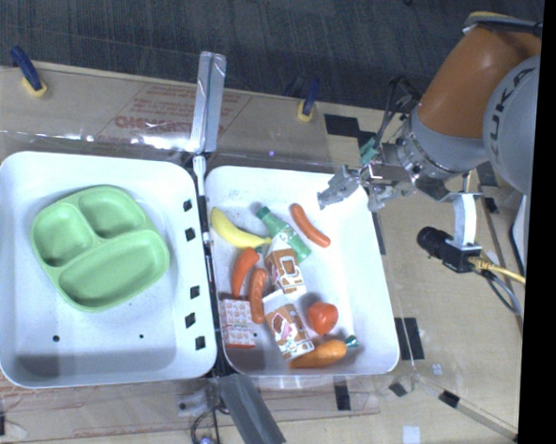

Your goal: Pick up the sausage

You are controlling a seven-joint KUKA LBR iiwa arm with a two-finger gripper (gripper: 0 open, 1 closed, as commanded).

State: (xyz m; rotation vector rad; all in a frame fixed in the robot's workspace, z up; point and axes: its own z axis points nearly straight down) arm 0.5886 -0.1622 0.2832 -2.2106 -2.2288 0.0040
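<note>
The sausage (310,225), a short red-orange link, lies slanted in the upper part of the right bin (372,297), just right of a green bottle (279,229). My gripper (355,193) hangs over the right bin's upper right corner, a little up and to the right of the sausage and apart from it. Its fingers (335,191) are spread open with nothing between them.
The right bin also holds a banana (232,229), two orange-red sticks (245,271), two small cartons (286,269), a tomato (322,317), a carrot (324,352) and a flat packet (238,335). A green divided plate (98,245) sits in the left bin (26,342).
</note>
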